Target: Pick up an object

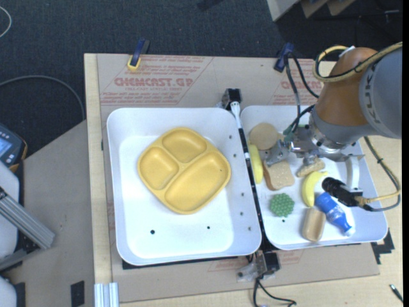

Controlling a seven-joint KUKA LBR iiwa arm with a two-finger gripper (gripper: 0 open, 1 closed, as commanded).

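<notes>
1. Leftmost, the left bin [121,171] holds a yellow divided plate [184,169], lying flat near its middle.
2. Next, the right bin [367,232] carries a yellow banana-shaped piece [256,164] by its left wall, a tan round piece [262,135], a bread slice [278,175], a green broccoli [281,204], a second banana [310,188], a tan block [312,224] and a blue bottle [333,212].
3. The gripper [287,147] hangs just above the bread slice; whether it is spread or pinching cannot be made out.
</notes>
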